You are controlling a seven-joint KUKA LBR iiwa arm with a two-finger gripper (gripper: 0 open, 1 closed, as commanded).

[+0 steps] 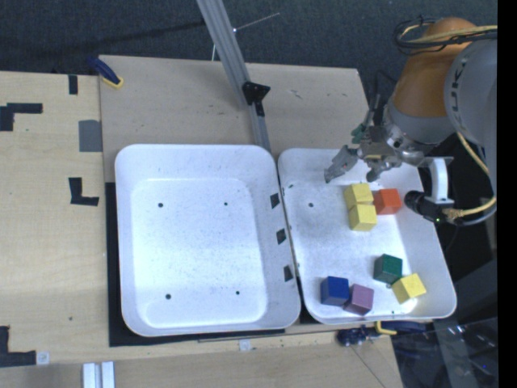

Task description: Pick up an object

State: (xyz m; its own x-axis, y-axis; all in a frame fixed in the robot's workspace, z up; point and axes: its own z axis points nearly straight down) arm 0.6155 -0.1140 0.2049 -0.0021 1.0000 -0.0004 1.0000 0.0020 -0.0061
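Note:
My gripper (356,168) hangs open over the far end of the right bin (315,225), with nothing between its two spread fingers. Just in front of it lie a long yellow block (360,206) and an orange block (388,201), side by side. Near the bin's front edge sit a green block (388,267), a small yellow block (409,287), a blue block (334,290) and a purple block (360,298).
The left bin (198,237) lies beside the right one on the wooden bench. A slanted metal pole (230,51) runs down to the gap between the bins' far corners. The arm's grey and orange body (440,79) stands at the right.

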